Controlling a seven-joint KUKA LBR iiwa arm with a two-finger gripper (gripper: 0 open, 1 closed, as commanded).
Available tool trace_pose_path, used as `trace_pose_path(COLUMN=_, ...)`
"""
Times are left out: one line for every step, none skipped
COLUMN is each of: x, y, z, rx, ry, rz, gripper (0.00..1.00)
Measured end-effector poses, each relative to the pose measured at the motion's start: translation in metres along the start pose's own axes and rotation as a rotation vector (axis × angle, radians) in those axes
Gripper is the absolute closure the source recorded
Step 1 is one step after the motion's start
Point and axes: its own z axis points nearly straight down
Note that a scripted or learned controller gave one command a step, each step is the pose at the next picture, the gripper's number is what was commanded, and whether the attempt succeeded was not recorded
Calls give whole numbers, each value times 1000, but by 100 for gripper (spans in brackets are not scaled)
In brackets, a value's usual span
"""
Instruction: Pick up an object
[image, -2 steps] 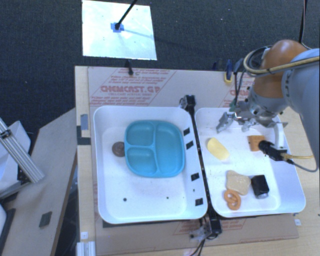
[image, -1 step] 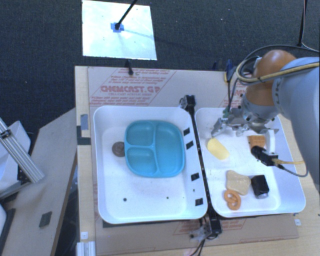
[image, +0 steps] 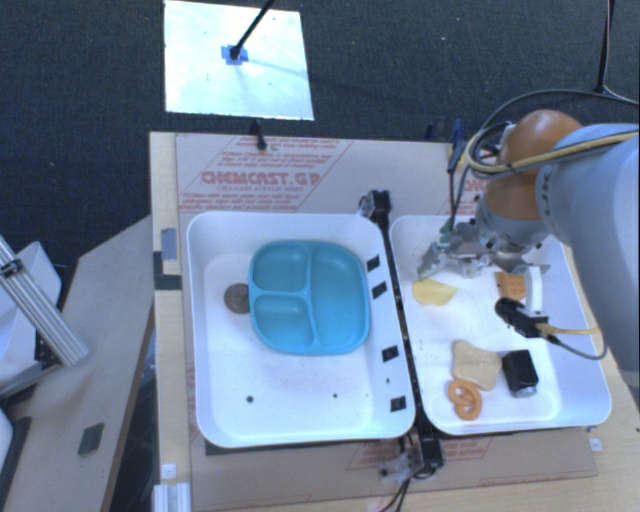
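The gripper (image: 441, 262) sits low in the upper left of the right bin (image: 585, 400), directly above a pale yellow piece (image: 434, 292); whether the gripper is open or closed cannot be determined, and nothing is visibly held. Lower in that bin lie a beige slice (image: 477, 364), an orange pretzel (image: 464, 398) and a black block (image: 519, 371). The left bin (image: 215, 400) contains a blue divided plate (image: 307, 297) and a small grey disc (image: 237, 297).

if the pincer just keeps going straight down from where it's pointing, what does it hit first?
Most likely the pale yellow wedge, which lies just below the pincer on the right bin floor. Depth is unclear from this slant; it might land on bare floor beside it.
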Motion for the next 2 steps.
trace_pose_path(x=0, y=2, z=-13, rx=-6, ry=0, rz=-1, gripper=100)
trace_pose_path(x=7, y=2, z=-75, rx=-8, ry=0, rz=0, gripper=100)
